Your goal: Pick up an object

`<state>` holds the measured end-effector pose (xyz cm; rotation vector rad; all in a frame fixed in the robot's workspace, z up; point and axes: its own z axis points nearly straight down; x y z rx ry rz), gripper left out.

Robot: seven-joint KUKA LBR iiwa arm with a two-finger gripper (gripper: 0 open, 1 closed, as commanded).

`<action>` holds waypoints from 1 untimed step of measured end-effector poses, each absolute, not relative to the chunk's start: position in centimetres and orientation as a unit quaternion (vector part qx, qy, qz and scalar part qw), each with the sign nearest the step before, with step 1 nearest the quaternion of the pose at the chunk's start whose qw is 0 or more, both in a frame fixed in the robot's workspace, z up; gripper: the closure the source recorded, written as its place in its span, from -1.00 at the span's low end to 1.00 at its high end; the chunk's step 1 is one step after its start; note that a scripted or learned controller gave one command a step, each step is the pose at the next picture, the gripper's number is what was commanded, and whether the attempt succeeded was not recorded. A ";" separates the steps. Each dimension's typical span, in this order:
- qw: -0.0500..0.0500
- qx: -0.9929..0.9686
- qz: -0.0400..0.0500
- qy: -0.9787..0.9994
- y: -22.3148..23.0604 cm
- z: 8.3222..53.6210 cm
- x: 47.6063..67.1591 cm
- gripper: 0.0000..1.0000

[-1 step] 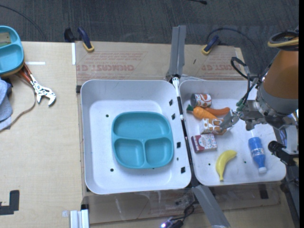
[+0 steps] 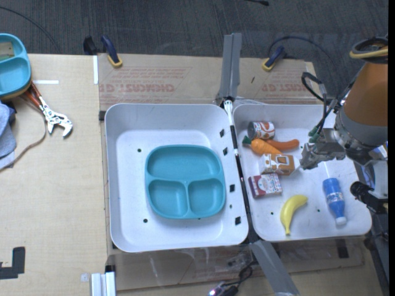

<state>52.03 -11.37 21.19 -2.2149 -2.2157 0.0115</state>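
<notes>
The right bin (image 2: 321,230) holds a small red-and-white can (image 2: 262,129), an orange carrot (image 2: 273,146), a small orange-and-white carton (image 2: 279,163), a dark red packet (image 2: 266,185), a yellow banana (image 2: 291,211) and a blue-and-white bottle (image 2: 334,200). My gripper (image 2: 310,158) hangs low over the middle of this bin, just right of the carton and above the bottle. Nothing shows between its fingers, and their spread is hard to make out from this angle.
The left bin (image 2: 123,184) contains a teal divided plate (image 2: 185,181). Left of the bins, on the bench, lie a wrench (image 2: 54,119), a teal tray (image 2: 12,63) and a grey cloth (image 2: 6,137). Clamps and cables sit along the far edge.
</notes>
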 end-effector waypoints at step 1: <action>0.001 -0.281 0.000 -0.960 -11.4 21.7 51.6 1.00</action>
